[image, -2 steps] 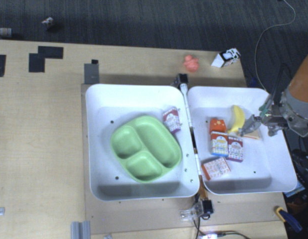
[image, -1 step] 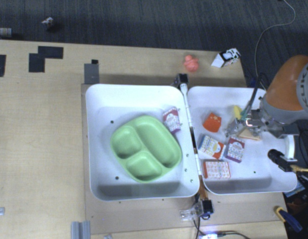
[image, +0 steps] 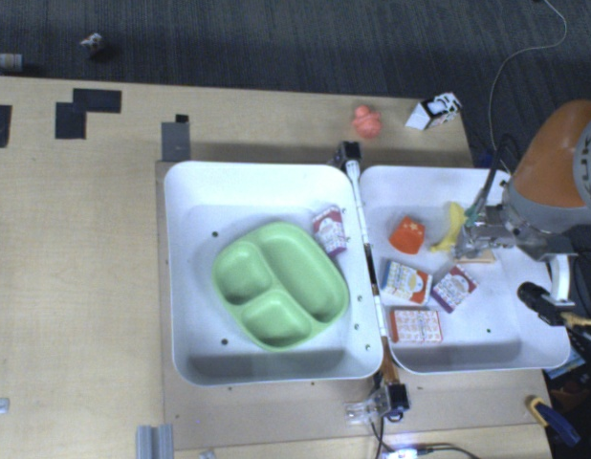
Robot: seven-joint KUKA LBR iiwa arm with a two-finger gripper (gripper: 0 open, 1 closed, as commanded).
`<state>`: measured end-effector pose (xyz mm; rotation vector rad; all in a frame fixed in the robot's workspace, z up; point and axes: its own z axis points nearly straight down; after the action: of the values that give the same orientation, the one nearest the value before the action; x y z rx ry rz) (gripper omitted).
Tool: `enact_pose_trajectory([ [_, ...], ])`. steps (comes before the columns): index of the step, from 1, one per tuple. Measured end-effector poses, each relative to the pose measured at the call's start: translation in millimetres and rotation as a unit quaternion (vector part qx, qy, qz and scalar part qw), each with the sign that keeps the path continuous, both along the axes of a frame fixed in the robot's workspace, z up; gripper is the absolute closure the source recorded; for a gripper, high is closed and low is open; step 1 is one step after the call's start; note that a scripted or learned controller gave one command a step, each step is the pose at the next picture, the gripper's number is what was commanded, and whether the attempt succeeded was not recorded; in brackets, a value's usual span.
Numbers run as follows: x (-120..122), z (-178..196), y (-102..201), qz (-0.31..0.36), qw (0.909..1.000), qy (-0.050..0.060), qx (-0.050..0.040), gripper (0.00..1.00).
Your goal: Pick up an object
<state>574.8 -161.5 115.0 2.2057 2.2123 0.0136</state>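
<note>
The right bin (image: 506, 352) holds an orange-red block (image: 407, 234), a yellow banana-shaped piece (image: 451, 226), and three small printed packets (image: 404, 281) (image: 452, 288) (image: 416, 326). My gripper (image: 477, 239) hangs low over the right bin, just right of the yellow piece and above the purple packet. The wrist hides its fingertips. In the left bin (image: 190, 352) lies a green divided plate (image: 279, 283), with a small red-and-white packet (image: 330, 230) against its upper right edge.
The grey arm with its orange band (image: 558, 156) enters from the right over the right bin's far corner. On the bench behind the bins lie a pink ball (image: 367, 120) and a black-and-white box (image: 434, 110). Cables run at the right edge.
</note>
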Motion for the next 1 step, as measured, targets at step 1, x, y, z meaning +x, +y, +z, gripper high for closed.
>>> enact_pose_trajectory([
  [1,-0.2,-0.2,0.1,0.000,1.0000,0.000,0.0001,0.00],
])
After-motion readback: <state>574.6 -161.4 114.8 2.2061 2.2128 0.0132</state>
